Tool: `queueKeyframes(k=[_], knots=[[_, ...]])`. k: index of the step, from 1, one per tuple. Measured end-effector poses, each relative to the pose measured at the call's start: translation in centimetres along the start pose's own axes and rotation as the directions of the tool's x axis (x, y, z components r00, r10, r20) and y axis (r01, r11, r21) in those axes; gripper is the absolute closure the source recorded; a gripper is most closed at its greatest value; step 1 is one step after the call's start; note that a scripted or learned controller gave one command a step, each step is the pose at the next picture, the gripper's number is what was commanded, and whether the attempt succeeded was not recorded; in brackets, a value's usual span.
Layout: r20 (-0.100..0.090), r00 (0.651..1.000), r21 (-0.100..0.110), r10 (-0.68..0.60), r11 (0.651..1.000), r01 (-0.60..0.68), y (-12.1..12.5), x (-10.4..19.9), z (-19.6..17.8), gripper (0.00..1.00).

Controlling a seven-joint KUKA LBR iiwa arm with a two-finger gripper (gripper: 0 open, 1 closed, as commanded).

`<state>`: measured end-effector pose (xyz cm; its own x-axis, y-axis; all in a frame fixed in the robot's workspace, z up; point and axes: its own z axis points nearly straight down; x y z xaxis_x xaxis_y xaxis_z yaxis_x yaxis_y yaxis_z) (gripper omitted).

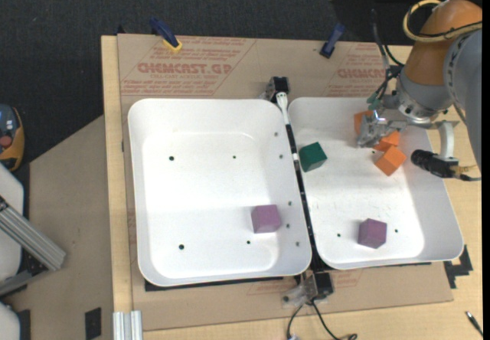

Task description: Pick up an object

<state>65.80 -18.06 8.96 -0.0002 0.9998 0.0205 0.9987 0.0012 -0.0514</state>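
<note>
Faintly — cardboard sheet (pixel 191 51) reads "CHEMCAST".

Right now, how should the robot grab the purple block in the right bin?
Probably from straight above, pinching two opposite flat sides of the purple block. It sits alone on the floor of the right bin, apart from the walls and other blocks, so the gripper has room.

The scene is lit evenly and brightly from above. The white bins (pixel 207 201) are nearly washed out. Soft, short shadows are cast beside the blocks. Slight softness is seen throughout.
</note>
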Motion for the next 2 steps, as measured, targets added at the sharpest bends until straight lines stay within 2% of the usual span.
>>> queueKeyframes(k=[1,2], knots=[[0.019,1.0,-0.047,0.004,0.999,-0.003,-6.6,-0.6,0.9,1.0],[0.021,1.0,-0.066,-0.009,0.998,0.01,1.1,6.9,-6.8,1.0]])
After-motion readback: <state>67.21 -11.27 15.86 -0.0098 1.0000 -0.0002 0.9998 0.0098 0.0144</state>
